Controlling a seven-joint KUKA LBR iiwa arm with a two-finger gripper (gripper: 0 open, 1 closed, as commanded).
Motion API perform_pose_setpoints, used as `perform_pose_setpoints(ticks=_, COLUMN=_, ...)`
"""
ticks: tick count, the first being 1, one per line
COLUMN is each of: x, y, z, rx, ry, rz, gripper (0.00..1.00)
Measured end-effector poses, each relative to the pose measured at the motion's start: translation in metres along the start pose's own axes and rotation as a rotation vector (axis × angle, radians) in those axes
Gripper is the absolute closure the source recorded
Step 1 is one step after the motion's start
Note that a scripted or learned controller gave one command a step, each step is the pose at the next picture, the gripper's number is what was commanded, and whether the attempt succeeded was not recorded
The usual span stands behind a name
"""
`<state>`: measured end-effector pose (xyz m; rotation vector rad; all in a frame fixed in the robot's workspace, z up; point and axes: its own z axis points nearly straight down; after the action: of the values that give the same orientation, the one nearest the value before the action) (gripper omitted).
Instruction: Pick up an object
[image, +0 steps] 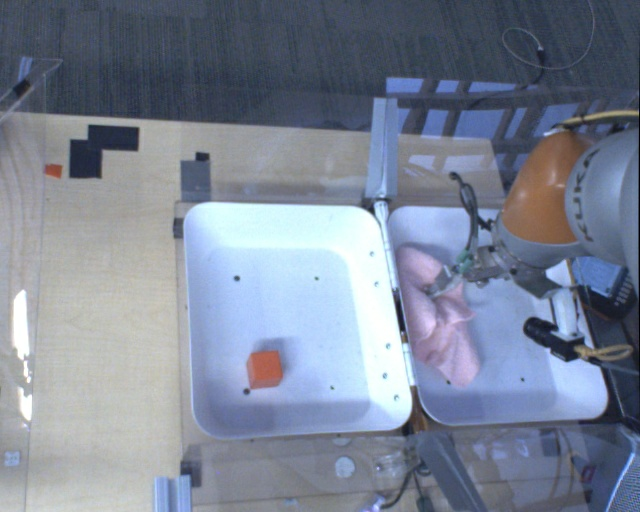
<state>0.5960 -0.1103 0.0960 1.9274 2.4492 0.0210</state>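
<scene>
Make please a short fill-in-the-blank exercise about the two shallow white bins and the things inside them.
1. The small orange cube lies in the ____ white bin.
2. The crumpled pink cloth lies in the ____ white bin.
3. The two-finger gripper is over the ____ cloth.

Missing words: left; right; pink

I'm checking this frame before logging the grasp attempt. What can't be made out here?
- End effector, camera view: too small and blurred over the pink cloth to tell whether it grips the cloth.
- Right bin: its upper right part is hidden by the arm.
- Pink cloth: soft and crumpled, so its exact shape is unclear.
- Orange block in the left bin: markings too small to see.
</scene>
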Motion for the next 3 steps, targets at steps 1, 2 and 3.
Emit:
perform_pose_setpoints(ticks=1, x=0.019, y=-0.017, z=-0.001, rx=-0.003, ry=-0.002, rz=0.039, gripper=0.00)
perform_pose_setpoints(ticks=2, x=0.016, y=0.008, z=0.001, rx=0.005, ry=0.002, rz=0.017, gripper=0.00)
perform_pose_setpoints(ticks=3, x=0.012, y=0.014, z=0.001, rx=0.005, ry=0.003, rz=-0.102, gripper=0.00)
